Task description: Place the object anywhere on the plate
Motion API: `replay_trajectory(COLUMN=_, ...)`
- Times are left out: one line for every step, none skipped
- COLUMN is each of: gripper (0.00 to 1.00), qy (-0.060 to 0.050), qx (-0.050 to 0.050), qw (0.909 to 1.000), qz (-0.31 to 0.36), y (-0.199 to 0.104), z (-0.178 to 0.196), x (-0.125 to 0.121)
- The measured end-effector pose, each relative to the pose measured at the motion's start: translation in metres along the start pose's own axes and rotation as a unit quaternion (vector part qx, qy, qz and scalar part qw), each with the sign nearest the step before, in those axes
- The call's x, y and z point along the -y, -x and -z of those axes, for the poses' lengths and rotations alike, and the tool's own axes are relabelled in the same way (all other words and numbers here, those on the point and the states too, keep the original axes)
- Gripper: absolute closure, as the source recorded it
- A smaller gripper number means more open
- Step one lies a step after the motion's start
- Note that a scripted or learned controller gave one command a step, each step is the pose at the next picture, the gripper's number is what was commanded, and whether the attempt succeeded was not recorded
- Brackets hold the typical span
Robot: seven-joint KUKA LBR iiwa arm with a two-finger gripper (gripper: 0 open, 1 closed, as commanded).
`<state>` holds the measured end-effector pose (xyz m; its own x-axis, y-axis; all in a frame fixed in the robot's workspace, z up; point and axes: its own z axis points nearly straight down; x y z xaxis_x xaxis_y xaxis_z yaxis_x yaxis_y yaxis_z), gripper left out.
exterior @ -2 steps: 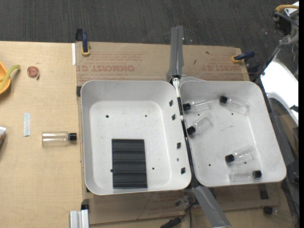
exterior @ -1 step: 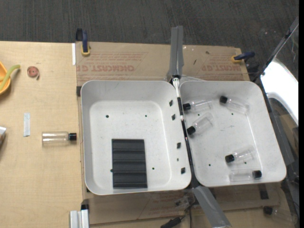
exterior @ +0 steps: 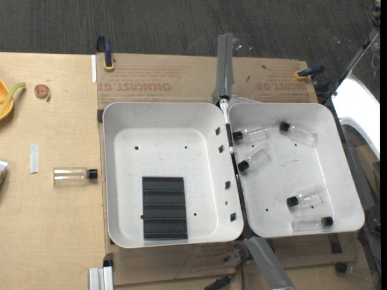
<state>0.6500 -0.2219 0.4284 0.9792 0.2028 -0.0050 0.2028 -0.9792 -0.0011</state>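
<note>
A black ribbed plate lies flat at the near middle of the left bin. The right bin holds several clear vials with black caps, all lying on their sides. One vial and another rest near the wall between the bins. A third vial lies at the far right. Two more sit near the front right corner, one vial just behind the other vial. Nothing rests on the plate.
Another clear vial lies on the wooden bench left of the bins. A yellow object, a small red disc and a white strip sit further left. Clamps hold cardboard behind the bins.
</note>
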Motion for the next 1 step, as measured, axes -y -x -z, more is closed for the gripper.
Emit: replay_trajectory(gripper=0.00, qy=0.000, qx=0.000, qw=0.9998, qz=0.019, y=0.0935, z=0.0113, x=0.0187)
